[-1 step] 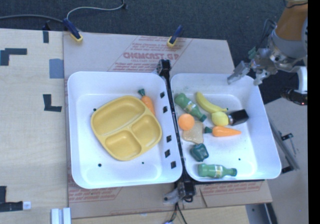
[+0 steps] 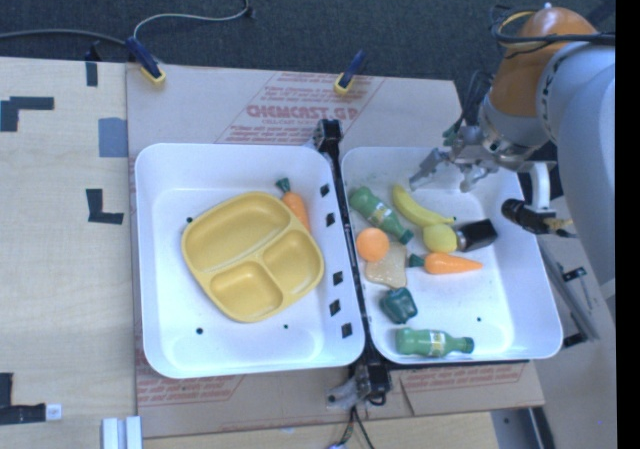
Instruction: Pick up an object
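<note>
Claw [image 2: 452, 163] is hanging over the far part of the right bin [image 2: 520, 332], fingers spread wide apart with nothing between them, so I'd call this the approach step of a pick with nothing grabbed yet.

Going near to far in that bin: closest to the front rim is a green bottle [image 2: 432, 341] lying flat, long axis running left-right, cap pointing right. Just behind it there's a small dark teal piece [image 2: 398, 304], then a pale, bread-looking slab [image 2: 388, 267] with an orange ball [image 2: 372, 243] touching its far-left corner. A toy carrot [image 2: 447, 263] lies beside the slab, long axis left-right, tip pointing right. Behind that sit a lemon [image 2: 438, 237] and a dark cylinder [image 2: 476, 234], right up against each other. Then the banana [image 2: 417, 207], which is the nearest thing to the claw, so my guess is that's the target. Its long axis runs diagonally, far-left end up near the claw, near-right end touching the lemon. A darker green bottle [image 2: 379, 213] lies just to its left, roughly parallel.

For the next move, I think the claw needs to drop down and straddle the banana across its short side, not along its length, then close. It's crowded there, so bumping the lemon looks like a real risk.

Left bin [image 2: 160, 337] has a yellow divided tray [image 2: 252, 255] with another carrot [image 2: 294, 205] at its far edge.
</note>
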Robot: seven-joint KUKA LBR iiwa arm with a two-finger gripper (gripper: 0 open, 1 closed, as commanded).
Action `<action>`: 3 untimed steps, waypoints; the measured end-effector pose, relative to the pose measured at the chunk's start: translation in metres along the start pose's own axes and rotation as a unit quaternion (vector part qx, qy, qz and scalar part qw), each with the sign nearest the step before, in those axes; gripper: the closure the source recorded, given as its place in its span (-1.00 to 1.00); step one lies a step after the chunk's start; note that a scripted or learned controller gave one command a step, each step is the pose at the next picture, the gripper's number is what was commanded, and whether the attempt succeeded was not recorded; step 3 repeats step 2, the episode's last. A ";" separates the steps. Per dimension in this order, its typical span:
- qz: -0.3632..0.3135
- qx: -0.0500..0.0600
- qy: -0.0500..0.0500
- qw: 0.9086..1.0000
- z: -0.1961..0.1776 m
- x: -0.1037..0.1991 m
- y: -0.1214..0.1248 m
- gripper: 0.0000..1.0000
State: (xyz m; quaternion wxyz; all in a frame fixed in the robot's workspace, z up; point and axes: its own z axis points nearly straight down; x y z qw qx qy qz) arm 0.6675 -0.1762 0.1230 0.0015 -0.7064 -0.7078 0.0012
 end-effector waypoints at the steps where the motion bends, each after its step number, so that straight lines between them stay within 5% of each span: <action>1: 0.003 -0.006 -0.008 1.000 0.036 0.068 -0.026 -1.00; 2: 0.002 -0.003 -0.003 1.000 0.028 0.073 -0.027 1.00; 3: 0.002 -0.003 -0.003 1.000 0.028 0.073 -0.027 1.00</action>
